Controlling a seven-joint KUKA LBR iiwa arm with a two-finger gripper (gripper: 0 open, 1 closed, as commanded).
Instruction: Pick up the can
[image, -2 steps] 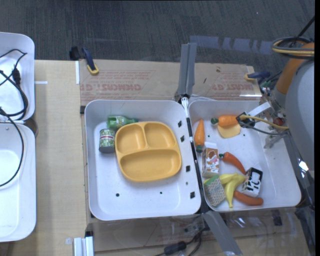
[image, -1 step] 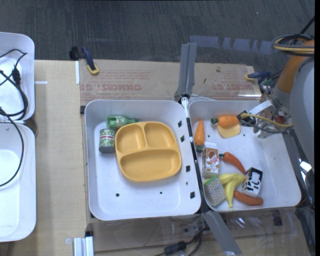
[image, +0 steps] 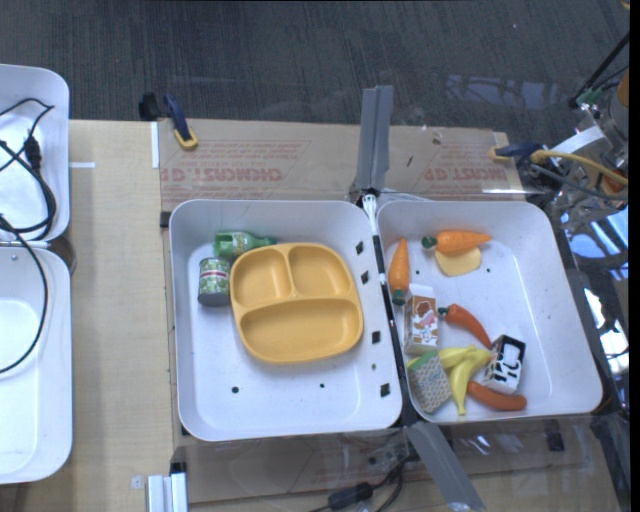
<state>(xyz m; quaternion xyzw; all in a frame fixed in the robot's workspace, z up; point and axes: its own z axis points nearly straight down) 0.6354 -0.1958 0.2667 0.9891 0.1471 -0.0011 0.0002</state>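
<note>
Up at the right edge of the camera view, a tangle of cables and metal parts (image: 590, 150) hung over the far corner of the right white bin (image: 548, 232), and whether the gripper sat within it, open or closed, could not be told. Below it in that bin lay an orange plastic carrot (image: 458, 240) touching a pale yellow slice (image: 459, 262), a second orange carrot (image: 399, 264) along the left wall, a small white carton with red print (image: 423, 319), a yellow toy banana bunch (image: 459, 368), a black-and-white box (image: 503, 362) and a red-orange sausage shape (image: 495, 397). Across the divider, the left white bin (image: 200, 390) held a yellow three-compartment plastic plate (image: 296, 300). The small green-labelled can (image: 213, 281) stood just beside the plate's left rim, near a green plastic bottle (image: 238, 243) lying on its side. Both bins rested on the wooden tabletop (image: 115, 250).
</note>
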